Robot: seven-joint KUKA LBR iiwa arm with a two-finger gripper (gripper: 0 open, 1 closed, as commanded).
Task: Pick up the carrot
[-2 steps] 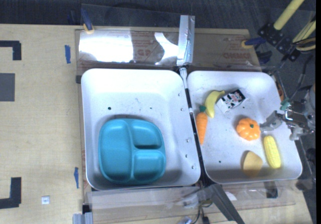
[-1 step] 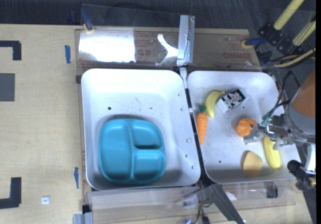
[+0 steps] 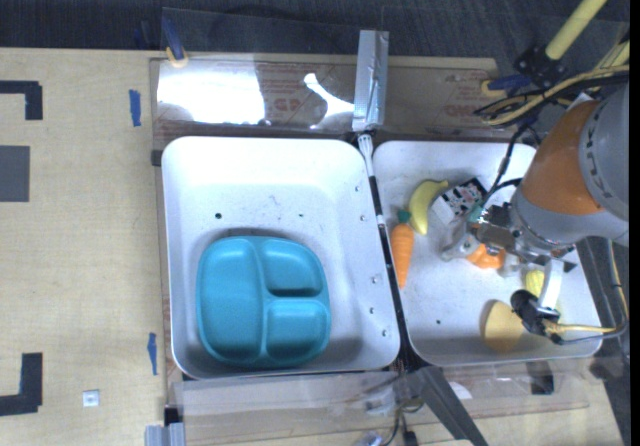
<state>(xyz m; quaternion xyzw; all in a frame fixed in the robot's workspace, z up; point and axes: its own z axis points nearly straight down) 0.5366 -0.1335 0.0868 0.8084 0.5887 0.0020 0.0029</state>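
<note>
Blue divided plate (image 3: pixel 263 302) fills the left bin's (image 3: pixel 190 174) near half. Along the right bin's (image 3: pixel 440 334) left wall lies the carrot (image 3: pixel 402 249). Whether the gripper (image 3: pixel 470 232) is open, I cannot tell.

The carrot (image 3: pixel 401 252) lies by the right bin's (image 3: pixel 440 334) left wall, apparently apart from the tool (image 3: pixel 462 234).

Fixed overhead cam, slanted down on both bins (image 3: pixel 200 159)

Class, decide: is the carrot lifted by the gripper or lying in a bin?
Lying in the right bin: the carrot rests along its left wall, apart from the gripper.
</note>
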